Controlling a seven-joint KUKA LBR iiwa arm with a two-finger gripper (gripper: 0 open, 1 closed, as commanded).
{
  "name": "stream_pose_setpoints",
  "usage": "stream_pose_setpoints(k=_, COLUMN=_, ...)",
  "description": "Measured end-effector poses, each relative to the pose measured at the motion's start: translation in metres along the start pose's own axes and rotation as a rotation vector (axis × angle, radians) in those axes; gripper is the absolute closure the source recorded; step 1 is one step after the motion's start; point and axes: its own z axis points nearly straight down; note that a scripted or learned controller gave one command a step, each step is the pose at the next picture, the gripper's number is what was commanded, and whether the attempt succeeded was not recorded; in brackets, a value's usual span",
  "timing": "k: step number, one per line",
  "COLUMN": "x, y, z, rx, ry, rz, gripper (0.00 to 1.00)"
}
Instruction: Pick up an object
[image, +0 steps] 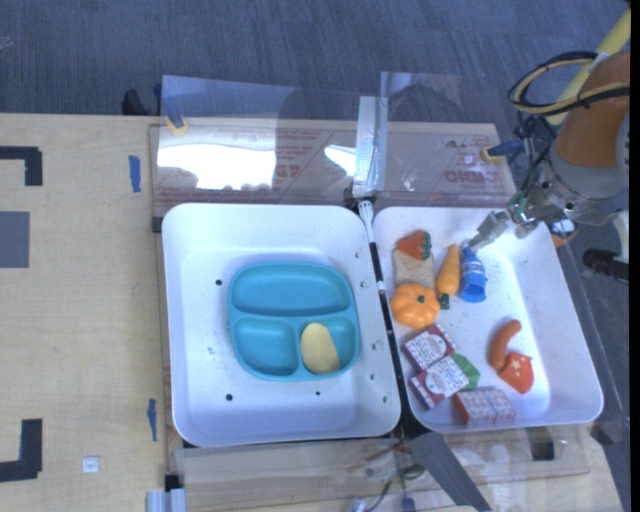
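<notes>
Overhead, two white bins are sitting side by side on the bench. Left bin is holding a blue divided tray, with a yellow egg-shaped piece lying in its lower right compartment. Right bin is holding toy foods: orange pumpkin, carrot, blue bottle, sausage, three small cartons. Gripper is hanging over the right bin's upper part, just above the blue bottle, gripping nothing; whether it is parted or closed cannot be told.
</notes>
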Motion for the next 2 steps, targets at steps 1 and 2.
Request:
stream_pose_setpoints(k=1, x=0.0239, y=-0.005, z=0.0373, rx=-0.018, ry=-0.008, rz=0.035, gripper=0.0)
stream_pose_setpoints(k=2, x=0.024, y=-0.0133, z=0.0435, rx=-0.023, ry=-0.014, rz=-0.047, gripper=0.0)
